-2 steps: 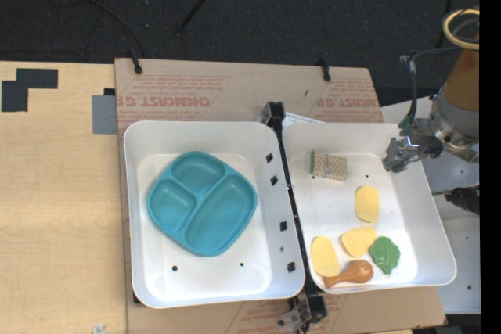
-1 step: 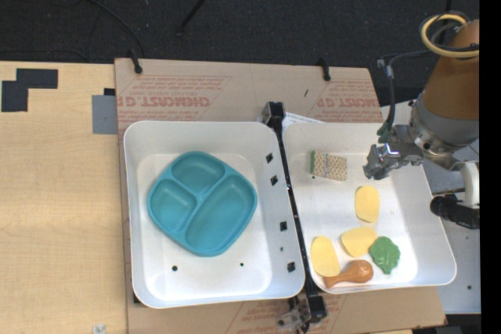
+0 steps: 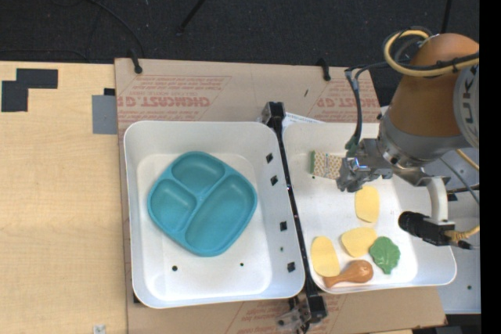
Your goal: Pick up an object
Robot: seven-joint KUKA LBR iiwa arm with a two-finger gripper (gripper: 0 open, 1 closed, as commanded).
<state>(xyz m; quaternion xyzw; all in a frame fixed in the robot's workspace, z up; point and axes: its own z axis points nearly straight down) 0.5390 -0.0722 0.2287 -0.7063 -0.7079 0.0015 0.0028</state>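
Observation:
In the right bin [image 3: 313, 215] lie three pale yellow pieces: one [image 3: 367, 204] just below the gripper, one [image 3: 358, 240] lower down and one [image 3: 325, 255] at the front left. A green leafy piece [image 3: 384, 254] and an orange-brown drumstick shape [image 3: 350, 274] lie near the bin's front edge. A patterned green and tan sponge-like block [image 3: 324, 164] rests at the back left of this bin. My gripper [image 3: 351, 176] hangs over the bin, between that block and the nearest yellow piece. Nothing shows between its fingers.
The left bin [image 3: 149, 145] holds a teal divided plate [image 3: 203, 201]. A black divider [image 3: 283, 192] runs between the two bins. The arm's orange band and grey wrist [image 3: 429, 98] loom over the right bin's back right corner. Cables trail at the right.

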